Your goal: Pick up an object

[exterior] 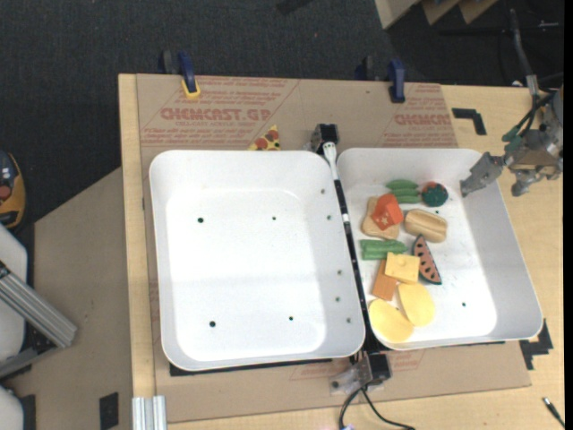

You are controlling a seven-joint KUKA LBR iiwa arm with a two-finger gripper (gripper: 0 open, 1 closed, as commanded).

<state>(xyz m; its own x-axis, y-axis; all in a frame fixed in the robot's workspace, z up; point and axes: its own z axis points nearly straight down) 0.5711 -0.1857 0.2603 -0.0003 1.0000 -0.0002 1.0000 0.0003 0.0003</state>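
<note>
The right bin (501, 267) holds several toy foods bunched toward its left side: a green pickle (403, 188), a red and green round piece (434, 194), an orange-red wedge (387, 213), a tan bun (425, 226), a watermelon slice (428, 261), a yellow cube (402, 268) and two pale yellow discs (407, 310). My gripper (498, 183) hovers over the bin's far right corner, to the right of the pickle and the round piece. It is open, with nothing between its fingers.
The left bin (251, 267) lies beside the right one, with a black strip (340, 206) between them. Blue clamps (395, 81) hold the cardboard board at its back edge. A small yellow-red item (267, 139) lies on the board behind the left bin.
</note>
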